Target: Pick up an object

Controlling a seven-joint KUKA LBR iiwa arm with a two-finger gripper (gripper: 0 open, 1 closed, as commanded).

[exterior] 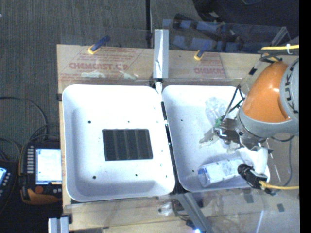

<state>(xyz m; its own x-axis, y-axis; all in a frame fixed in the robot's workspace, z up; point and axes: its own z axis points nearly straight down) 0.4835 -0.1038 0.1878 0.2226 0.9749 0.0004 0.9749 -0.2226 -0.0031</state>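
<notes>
Camera view, read from the near edge of the bench outward. Nearest, in the right bin [184, 130], a small bottle [217, 173] with a blue cap end is seen lying on its side against the near wall, just beside the arm's white wrist fitting. Lying flat and close to the wall, it is judged awkward to approach from that side.

Slightly further in, the gripper [224, 130] is seen low over the middle of the same bin, beneath the arm [269, 101] with its orange band, which reaches in from the right. How far the pincer is parted cannot be told, as the wrist body masks it; nothing is seen held.

Touching or just beside the gripper, a crumpled clear plastic wrapper [212, 108] is seen spread toward the far wall. This is judged the likeliest target, since the tool is placed directly at it. A thin, slack film is expected to deform and may slip out on lifting.

In the left bin [77, 106], a dark ribbed rectangular mat [127, 144] is seen lying flat at the centre, well apart from the arm.

Beyond both bins, two clamps [98, 44] with yellow and blue handles are seen on the board's far edge, presumably holding it in place.
</notes>
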